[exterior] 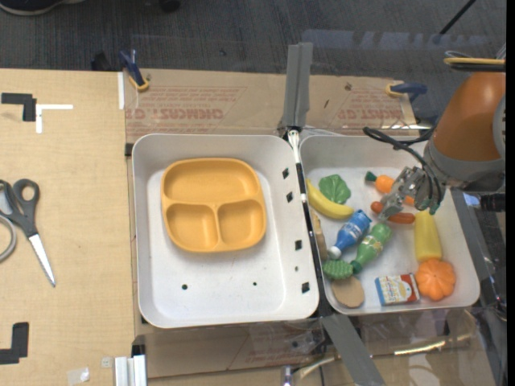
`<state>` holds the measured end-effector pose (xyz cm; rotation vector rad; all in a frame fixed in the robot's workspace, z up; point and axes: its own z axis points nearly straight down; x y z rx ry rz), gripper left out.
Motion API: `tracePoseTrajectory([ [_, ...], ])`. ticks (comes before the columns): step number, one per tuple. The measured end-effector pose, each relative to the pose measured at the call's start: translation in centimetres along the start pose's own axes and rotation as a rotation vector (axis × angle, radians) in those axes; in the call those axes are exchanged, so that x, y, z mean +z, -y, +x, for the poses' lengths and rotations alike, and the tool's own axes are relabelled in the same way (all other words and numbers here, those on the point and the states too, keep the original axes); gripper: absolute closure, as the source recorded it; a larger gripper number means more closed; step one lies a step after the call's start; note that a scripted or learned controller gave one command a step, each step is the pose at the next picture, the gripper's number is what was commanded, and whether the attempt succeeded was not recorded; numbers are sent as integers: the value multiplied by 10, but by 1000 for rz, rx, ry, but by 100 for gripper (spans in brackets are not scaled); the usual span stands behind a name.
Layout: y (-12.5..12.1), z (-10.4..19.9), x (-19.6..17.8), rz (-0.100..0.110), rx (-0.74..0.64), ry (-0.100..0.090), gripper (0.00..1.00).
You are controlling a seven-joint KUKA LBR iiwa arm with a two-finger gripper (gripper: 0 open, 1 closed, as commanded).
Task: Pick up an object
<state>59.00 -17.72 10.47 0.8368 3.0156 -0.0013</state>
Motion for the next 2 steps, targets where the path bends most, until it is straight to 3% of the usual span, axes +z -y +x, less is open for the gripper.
tracePoseTrajectory([
  [1,-55,6,-134,3,188,-7,100],
  [2,-109,40,-166,4,306,-8,100],
])
